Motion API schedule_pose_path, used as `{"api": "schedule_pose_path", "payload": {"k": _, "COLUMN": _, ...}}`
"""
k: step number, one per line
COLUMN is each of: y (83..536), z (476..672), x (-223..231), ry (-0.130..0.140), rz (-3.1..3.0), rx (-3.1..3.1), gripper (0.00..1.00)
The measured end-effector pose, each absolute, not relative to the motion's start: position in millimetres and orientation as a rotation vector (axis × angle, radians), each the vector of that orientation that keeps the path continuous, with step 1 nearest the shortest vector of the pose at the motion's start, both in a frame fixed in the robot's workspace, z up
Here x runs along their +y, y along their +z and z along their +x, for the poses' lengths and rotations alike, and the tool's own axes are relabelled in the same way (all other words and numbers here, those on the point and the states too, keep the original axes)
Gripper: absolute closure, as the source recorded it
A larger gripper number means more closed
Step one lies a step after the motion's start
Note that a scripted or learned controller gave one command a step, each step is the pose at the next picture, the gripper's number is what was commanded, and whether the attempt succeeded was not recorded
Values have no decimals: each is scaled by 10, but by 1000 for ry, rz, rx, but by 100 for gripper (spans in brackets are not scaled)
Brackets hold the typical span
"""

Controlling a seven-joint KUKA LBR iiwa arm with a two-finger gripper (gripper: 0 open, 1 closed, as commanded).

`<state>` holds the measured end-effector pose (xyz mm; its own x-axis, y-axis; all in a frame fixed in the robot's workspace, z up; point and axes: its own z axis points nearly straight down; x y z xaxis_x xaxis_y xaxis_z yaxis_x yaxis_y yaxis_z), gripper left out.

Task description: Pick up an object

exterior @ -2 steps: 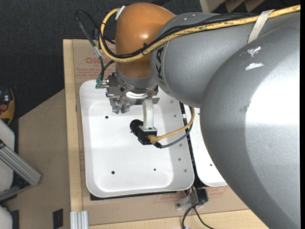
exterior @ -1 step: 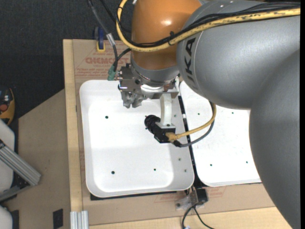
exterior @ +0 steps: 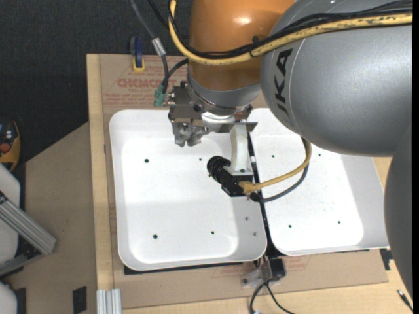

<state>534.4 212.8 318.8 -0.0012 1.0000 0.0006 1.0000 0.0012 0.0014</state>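
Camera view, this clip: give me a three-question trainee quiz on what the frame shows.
1. True or false: the claw hangs over the left bin.
2. What runs from the arm's wrist across the seam between the bins? A) a yellow cable B) a red strap C) a metal chain
3. Fill in: the arm's big rounded shell above the wrist is coloured ____.

Key: 1 true; 2 A; 3 orange.
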Motion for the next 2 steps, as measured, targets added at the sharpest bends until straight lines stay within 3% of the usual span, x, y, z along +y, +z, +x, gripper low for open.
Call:
{"api": "schedule_pose_path", "payload": {"k": 1, "y": 2662, "z": 5658, "x": 2234, "ry": -6, "rz": 2223, "rx": 2222, "gripper": 100}}
{"api": "schedule_pose_path", "payload": {"k": 2, "y": 2993, "z": 5501, "x": 2242, "ry": 1, "rz": 2220, "rx": 2222, "gripper": 100}}
